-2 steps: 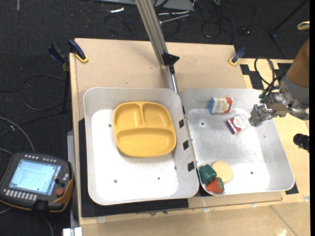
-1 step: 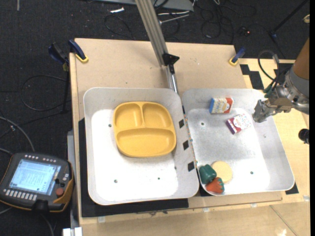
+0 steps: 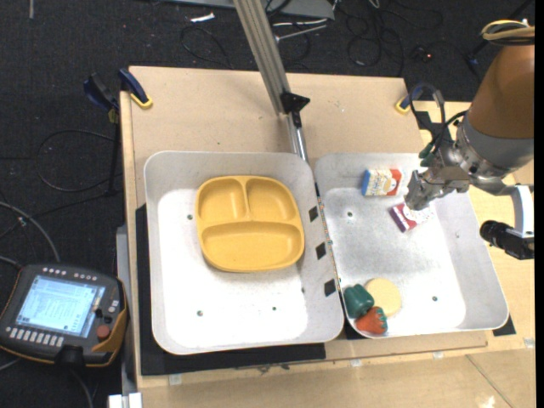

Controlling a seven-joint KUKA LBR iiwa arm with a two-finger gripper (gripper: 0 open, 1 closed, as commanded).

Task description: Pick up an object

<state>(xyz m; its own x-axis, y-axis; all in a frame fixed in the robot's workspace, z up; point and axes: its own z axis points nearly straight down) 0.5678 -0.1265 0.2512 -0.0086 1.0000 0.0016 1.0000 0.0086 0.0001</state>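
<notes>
Your gripper (image 3: 416, 202) hovers just over the small red-and-white packet (image 3: 402, 218) in the right bin (image 3: 476, 313); I cannot tell its state. Centre over the packet, then descend straight.

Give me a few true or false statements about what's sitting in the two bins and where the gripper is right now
1. The yellow divided tray lies in the left bin. True.
2. The gripper is over the left bin. False: it is over the right bin, by a small red and white item.
3. A small carton lies near the right bin's far edge. True.
4. The green, red and pale yellow toys sit in the yellow tray. False: they are in the right bin's near left corner.
</notes>
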